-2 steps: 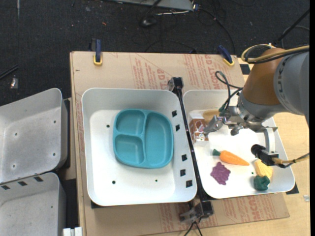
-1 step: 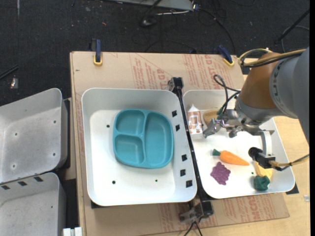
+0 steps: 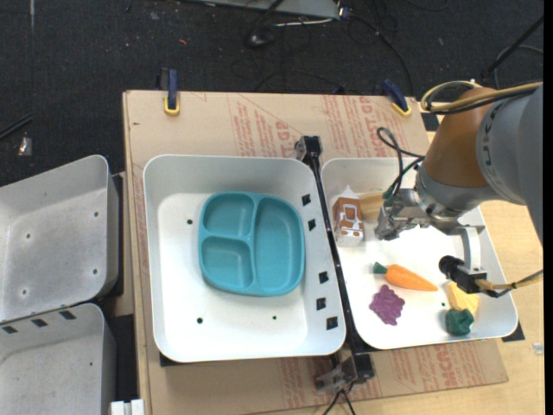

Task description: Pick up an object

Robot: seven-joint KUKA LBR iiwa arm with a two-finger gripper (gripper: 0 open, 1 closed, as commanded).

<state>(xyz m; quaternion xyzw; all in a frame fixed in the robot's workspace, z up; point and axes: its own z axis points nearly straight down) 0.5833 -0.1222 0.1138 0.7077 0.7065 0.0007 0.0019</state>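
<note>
The right bin [image 3: 484,335] holds a toy carrot [image 3: 409,277], a purple grape bunch [image 3: 387,304], a small brown-and-white carton [image 3: 347,219] and a yellow and green toy [image 3: 460,309] in the near right corner. My gripper [image 3: 390,221] hangs low over the bin's far part, just right of the carton and above the carrot. A pale tan piece [image 3: 371,201] lies beside the carton's far side. Nothing shows between the fingers.
The left bin [image 3: 173,318] carries a teal divided plate [image 3: 252,243]. A black clip rail [image 3: 324,232] runs between the two bins. Cables [image 3: 393,150] loop off the wrist over the right bin's far rim. Grey trays [image 3: 52,232] lie left of the bench.
</note>
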